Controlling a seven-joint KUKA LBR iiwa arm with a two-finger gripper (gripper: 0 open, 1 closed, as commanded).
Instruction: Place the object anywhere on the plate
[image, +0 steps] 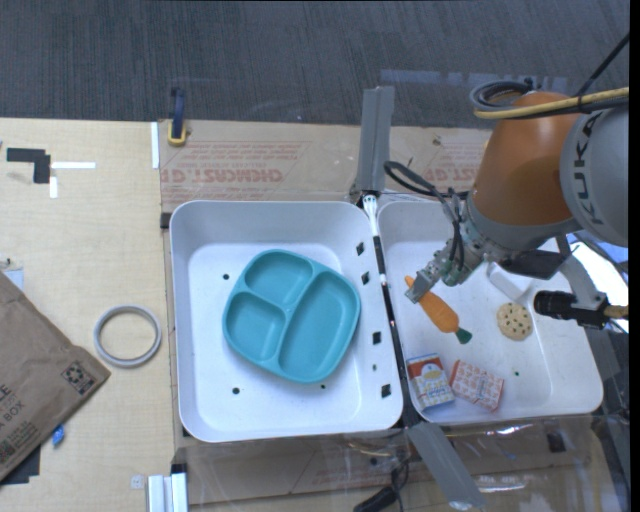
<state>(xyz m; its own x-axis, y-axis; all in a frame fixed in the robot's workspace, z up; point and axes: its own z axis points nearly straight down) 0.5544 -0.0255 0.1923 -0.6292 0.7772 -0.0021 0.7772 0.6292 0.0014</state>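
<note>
The gripper (432, 280) hangs low in the right bin (560, 400), its fingers right at the top end of the carrot (438, 310). The view does not settle whether they are clenched on it or merely touching, so I cannot tell if anything is held. The carrot lies on the bin floor, slanting down and right, its green stub (463, 336) pointing away from the gripper.

The step in hand looks like the pick. To do it well, the fingers should straddle the carrot across its narrow width, nearer its middle than its tip, so it does not pivot or slip out on the lift. Then it needs a lift high enough to clear the bin walls before moving left.

The plate (292, 315), a teal one with three sections, sits in the left bin (190, 300), well apart from the carrot. Any section will do, so the nearest, the large right one, is the easy target.

In the way stands the double wall (378, 290) between the bins, which the carrot must pass over. A cookie (514, 320) lies near the carrot to the right, and two small packets (432, 382) (477, 385) lie below it, all clear of the grasp. On the bench left of the bins rest a tape ring (127, 334) and a cardboard box (35, 385), neither of concern.
</note>
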